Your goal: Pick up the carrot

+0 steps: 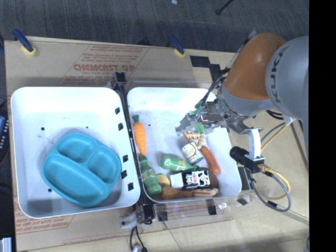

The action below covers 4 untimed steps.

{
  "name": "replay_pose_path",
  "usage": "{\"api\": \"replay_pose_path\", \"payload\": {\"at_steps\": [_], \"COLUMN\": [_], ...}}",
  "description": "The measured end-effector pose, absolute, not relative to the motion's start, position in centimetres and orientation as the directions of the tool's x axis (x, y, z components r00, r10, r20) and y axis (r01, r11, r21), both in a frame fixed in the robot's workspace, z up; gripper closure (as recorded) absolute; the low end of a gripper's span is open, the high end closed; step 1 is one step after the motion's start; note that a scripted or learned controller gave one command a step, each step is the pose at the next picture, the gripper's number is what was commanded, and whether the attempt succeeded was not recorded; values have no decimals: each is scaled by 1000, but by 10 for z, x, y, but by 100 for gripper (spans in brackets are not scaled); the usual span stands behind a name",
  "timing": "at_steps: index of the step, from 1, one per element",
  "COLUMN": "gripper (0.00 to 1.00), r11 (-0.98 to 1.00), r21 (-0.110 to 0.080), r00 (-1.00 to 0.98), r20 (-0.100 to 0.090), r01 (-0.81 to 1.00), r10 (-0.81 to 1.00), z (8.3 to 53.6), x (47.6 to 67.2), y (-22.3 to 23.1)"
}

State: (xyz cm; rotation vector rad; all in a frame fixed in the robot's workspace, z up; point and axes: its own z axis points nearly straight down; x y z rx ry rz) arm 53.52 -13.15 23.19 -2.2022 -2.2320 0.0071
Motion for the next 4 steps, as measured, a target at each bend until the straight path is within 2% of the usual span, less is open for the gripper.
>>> {"api": "replay_pose_path", "payload": {"at_steps": [1,2,4], "gripper": [0,0,0], "r11": [196,128,127], "r21": [-7,-7,-8], "r00": [-196,-128,-127], "r20": [2,-4,-3], "r01": [981,992,992], "r10": [981,992,992], "z": [191,192,191], "x": [517,588,588], "y": [-35,-25,-25]}}
